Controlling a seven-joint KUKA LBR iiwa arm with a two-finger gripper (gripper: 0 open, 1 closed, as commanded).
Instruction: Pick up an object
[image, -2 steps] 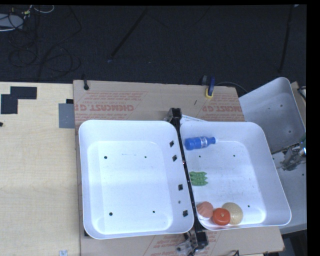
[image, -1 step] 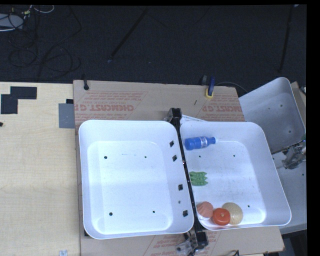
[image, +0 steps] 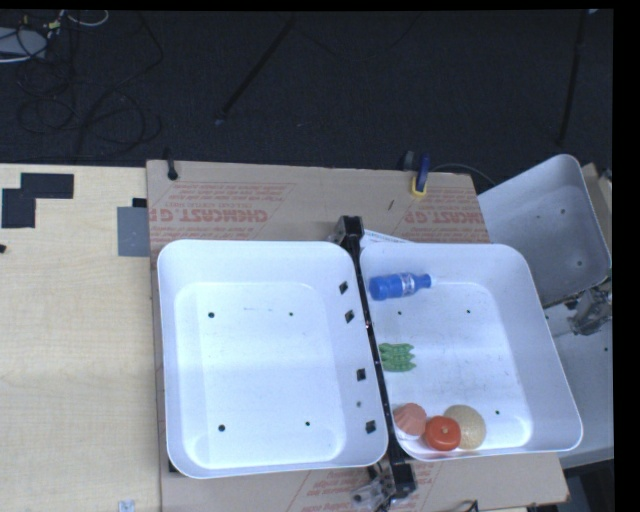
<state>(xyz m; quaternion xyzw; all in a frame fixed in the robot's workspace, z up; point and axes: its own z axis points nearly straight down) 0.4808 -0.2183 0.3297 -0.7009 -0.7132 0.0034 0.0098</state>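
Nearest you, at the near end of the black strip (image: 368, 340) that ran between the two bins, sat a small dark fitting (image: 386, 489), too blurred to name. Just behind it, in the near corner of the right bin (image: 500, 340) on the side by the strip, you had three round pieces bunched together: a pink one (image: 408, 418), a red one (image: 442, 433) and a cream one (image: 467, 424). The red one touched both neighbours and lay closest to the near wall.

Further back, a small green thing (image: 397, 357) lay alone just beside the strip, well apart from the round pieces. At the far end of that bin a blue bottle (image: 399, 286) lay on its side, its paler cap pointing away from the strip, with bare floor around it.

Those five things were what you had to pick from, all toward the strip side of the right bin, and nothing lay across or over any of them.

The left bin (image: 260, 370) showed its white floor with a few dark dots. Both bins rested on a cardboard sheet (image: 250, 205) on the pale table (image: 70, 350). A grey metal plate (image: 545, 215) stood tilted past the right bin's far outer corner.
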